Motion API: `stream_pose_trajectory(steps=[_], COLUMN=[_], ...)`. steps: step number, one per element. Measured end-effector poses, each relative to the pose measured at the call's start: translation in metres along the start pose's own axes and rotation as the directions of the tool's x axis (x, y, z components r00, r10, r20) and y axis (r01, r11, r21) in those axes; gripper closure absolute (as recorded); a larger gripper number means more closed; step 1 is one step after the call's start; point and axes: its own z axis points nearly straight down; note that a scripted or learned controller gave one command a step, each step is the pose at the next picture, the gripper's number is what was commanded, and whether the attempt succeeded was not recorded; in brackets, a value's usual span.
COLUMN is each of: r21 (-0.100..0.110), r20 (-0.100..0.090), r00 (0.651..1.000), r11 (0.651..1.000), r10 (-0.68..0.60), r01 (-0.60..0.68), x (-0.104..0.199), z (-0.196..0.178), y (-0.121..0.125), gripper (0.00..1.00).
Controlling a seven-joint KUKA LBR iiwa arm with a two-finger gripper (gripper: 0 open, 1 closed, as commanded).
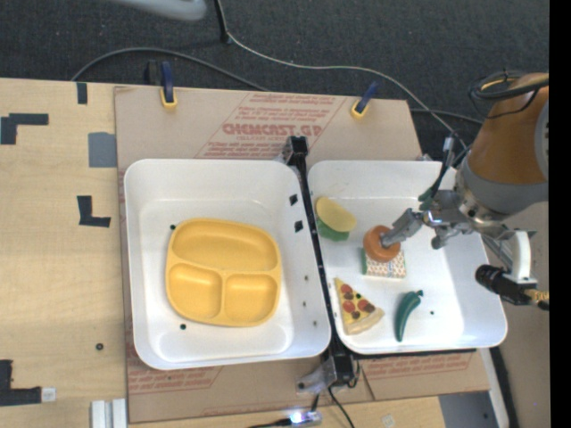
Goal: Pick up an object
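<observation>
The right bin [464, 266] holds several toys. A yellow-green taco-like piece [334, 218] lies near the divider. An orange-brown round piece [382, 241] rests on a small patterned square [385, 265] in the middle. A pizza slice [356, 306] and a green pepper [407, 313] lie toward the front. My gripper [416, 229] hangs low over the bin's right half, just right of the orange-brown piece, and its tip reaches that piece's edge. Nothing is seen lifted.
The left bin [143, 239] holds a yellow divided plate [224, 270]. A black divider clip [296, 154] sits between the bins at the back. The arm's orange band and grey wrist [504, 163] overhang the right bin's right wall. Cables run behind the bench.
</observation>
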Motion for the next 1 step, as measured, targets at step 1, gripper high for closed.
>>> stream_pose_trajectory(steps=[1], r21=[-0.013], r20=[0.002], r00=[1.000], r11=[1.000], r10=[-0.004], r01=[0.004], x=[0.0004], z=[-0.0068], y=[0.0029], gripper=[0.00])
